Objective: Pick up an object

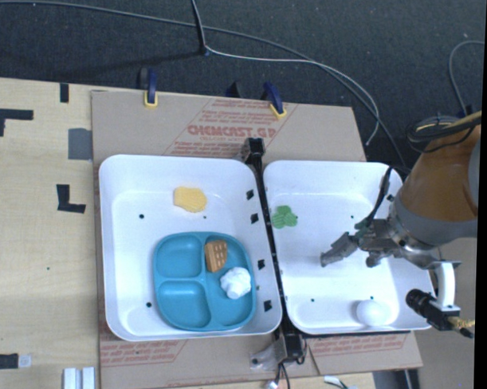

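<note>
Left bin (115, 225): it is sitting on the left part of the cardboard sheet (222, 125) that is covering the table (35, 222).
Yellow piece (190, 199): it is lying on the left bin's floor, near the far edge, apart from the tray.
Blue tray (180, 303): it is lying in the near half of the left bin and is having three compartments.
Brown piece (216, 255): it is resting in the narrow right compartment of the tray, at its far end.
White lump (236, 283): it is lying just beside the brown piece, toward the near edge, in the same compartment.
Right bin (324, 180): it is touching the left bin along the black middle strip.
Green piece (284, 217): it is lying near the left edge of the right bin.
Fingers (337, 253): they are standing spread open above the middle of the right bin, holding nothing, well apart from the green piece.
White ball (374, 311): it is lying near the near right corner of the right bin.
</note>
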Robot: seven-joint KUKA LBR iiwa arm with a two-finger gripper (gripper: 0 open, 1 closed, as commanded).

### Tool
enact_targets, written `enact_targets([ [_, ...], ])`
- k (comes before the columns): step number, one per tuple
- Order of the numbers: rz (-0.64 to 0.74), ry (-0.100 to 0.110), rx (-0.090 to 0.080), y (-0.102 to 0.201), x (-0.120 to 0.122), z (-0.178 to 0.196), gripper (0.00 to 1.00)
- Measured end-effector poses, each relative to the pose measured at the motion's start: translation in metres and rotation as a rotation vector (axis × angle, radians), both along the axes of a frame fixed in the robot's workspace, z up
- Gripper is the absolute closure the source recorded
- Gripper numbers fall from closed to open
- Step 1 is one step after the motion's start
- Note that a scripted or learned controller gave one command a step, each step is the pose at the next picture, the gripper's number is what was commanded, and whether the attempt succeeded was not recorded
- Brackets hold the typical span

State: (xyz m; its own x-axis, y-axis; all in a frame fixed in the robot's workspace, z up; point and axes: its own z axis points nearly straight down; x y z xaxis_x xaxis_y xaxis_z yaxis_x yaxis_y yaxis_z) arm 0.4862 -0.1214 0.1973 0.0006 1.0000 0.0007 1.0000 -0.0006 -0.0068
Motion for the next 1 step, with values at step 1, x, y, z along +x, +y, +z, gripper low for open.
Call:
enact_targets([
  [1,0.001,-0.006,-0.001,0.0001,0.0015,0.0026,0.0],
])
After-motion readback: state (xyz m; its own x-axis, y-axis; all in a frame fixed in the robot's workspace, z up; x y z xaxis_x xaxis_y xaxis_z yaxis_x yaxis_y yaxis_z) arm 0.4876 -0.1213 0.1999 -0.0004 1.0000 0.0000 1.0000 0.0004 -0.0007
